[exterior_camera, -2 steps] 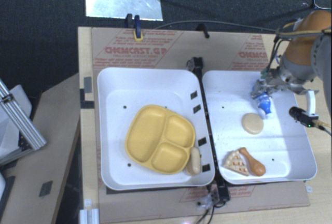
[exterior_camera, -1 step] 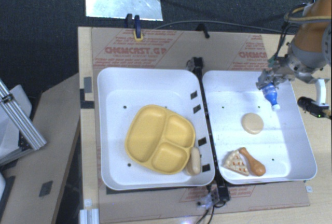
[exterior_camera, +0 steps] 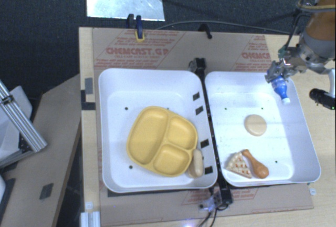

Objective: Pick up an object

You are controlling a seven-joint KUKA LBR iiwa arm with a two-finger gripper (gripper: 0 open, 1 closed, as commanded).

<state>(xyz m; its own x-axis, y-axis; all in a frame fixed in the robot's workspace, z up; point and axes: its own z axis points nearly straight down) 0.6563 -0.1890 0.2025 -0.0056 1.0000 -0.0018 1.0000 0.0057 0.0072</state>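
Drumstick [exterior_camera: 255, 164] near front rim, gripper [exterior_camera: 276, 74] above far rim

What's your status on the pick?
Tool above right bin's far corner, a blue-capped bottle at its tip. Grip unconfirmed. Cookie, waffle, drumstick lie apart below.

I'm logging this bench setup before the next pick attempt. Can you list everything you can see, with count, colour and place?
Bins: two, white, side by side on the bench.
Divided tray: one, yellow, in the left bin.
Bread roll: one, pale tan, left bin, beside the tray's near right corner.
Round cookie: one, beige, middle of the right bin.
Waffle wedge: one, tan, near edge of the right bin.
Drumstick: one, orange-brown, beside the waffle wedge.
Blue-and-white object: one, at the gripper's tip, over the right bin's far right corner.
Gripper: one, grey, on the arm, reaching in from the right.
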